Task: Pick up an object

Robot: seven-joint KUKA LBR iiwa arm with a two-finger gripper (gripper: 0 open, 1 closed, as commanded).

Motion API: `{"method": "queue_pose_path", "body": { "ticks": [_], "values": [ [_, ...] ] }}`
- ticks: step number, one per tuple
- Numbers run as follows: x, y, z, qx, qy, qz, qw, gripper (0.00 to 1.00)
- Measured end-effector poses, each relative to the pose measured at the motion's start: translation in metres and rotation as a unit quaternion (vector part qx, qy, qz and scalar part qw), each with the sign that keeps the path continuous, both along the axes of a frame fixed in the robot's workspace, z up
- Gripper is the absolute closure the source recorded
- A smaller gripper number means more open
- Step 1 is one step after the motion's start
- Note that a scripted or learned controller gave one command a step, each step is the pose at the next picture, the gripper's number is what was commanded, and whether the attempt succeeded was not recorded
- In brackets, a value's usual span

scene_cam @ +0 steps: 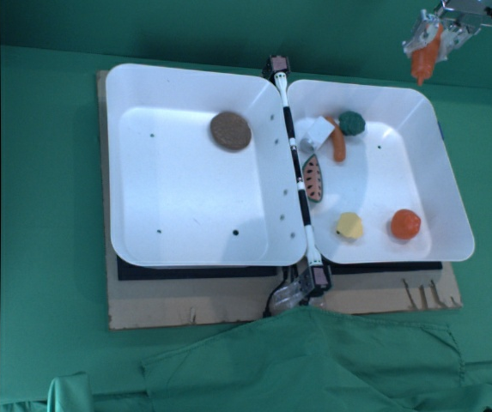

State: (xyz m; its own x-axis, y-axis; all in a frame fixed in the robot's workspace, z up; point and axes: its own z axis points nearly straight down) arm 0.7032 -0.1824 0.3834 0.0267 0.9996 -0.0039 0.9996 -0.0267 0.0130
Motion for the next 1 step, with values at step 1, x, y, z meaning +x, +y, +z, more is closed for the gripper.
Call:
{"method": "queue_pose_path", "body": {
  "ticks": [1],
  "values": [
    [-0.0006,-0.0001,-0.0042,0.0004,0.004,0.0,1.0,0.0]
  ]
}}
